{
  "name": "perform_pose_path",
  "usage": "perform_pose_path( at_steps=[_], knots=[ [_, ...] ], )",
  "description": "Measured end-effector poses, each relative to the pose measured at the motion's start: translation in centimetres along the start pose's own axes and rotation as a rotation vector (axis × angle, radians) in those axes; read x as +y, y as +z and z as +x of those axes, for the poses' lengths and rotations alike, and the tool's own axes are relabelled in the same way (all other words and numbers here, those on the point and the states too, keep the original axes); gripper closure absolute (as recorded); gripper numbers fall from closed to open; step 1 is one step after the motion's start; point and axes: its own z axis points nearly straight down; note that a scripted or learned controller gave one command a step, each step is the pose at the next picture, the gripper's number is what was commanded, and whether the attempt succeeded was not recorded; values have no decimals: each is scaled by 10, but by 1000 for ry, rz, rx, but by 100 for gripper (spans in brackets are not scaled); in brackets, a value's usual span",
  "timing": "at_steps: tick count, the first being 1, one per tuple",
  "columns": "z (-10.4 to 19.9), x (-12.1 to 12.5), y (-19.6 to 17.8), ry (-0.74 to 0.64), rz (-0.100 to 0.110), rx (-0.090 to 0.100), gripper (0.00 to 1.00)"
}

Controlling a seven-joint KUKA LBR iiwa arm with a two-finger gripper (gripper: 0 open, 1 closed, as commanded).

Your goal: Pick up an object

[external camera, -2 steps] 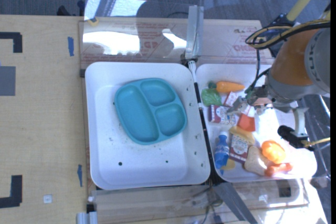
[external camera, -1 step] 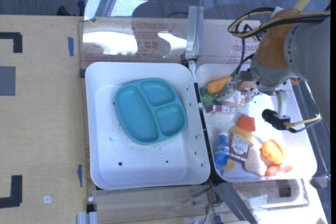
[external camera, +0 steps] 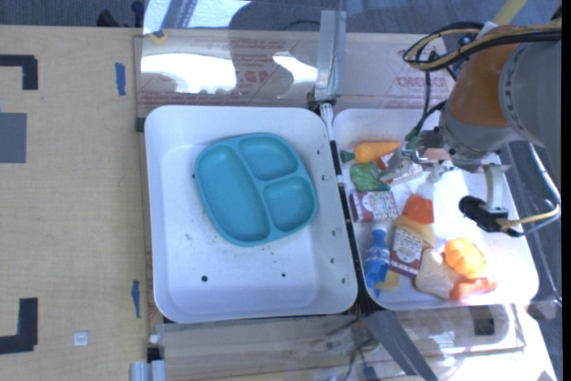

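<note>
So the left bin (external camera: 178, 281) holds just a blue divided plate (external camera: 257, 187) with plenty of bare floor around it. The right bin (external camera: 522, 272) is crowded, toys lying packed together. The pincer (external camera: 412, 158) hangs over its upper part near the carrot (external camera: 376, 151); can't tell its state. Nothing looks lifted yet.

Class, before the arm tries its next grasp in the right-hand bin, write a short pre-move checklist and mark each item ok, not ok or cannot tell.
1. Gripper over the right bin: ok.
2. Objects within reach, such as the carrot and green item beside it: ok.
3. Anything held between the fingers: cannot tell.
4. Target stands apart from neighbours: not ok, the items lie crowded together.
5. Blue divided plate in the left bin, out of the arm's way: ok.
</note>
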Motion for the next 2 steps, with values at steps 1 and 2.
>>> perform_pose_path(
  at_steps=[1, 2],
  knots=[
    [25, 48, 2, 18, 26, -4, 0],
    [33, 17, -1, 30, -3, -2, 0]
  ],
)
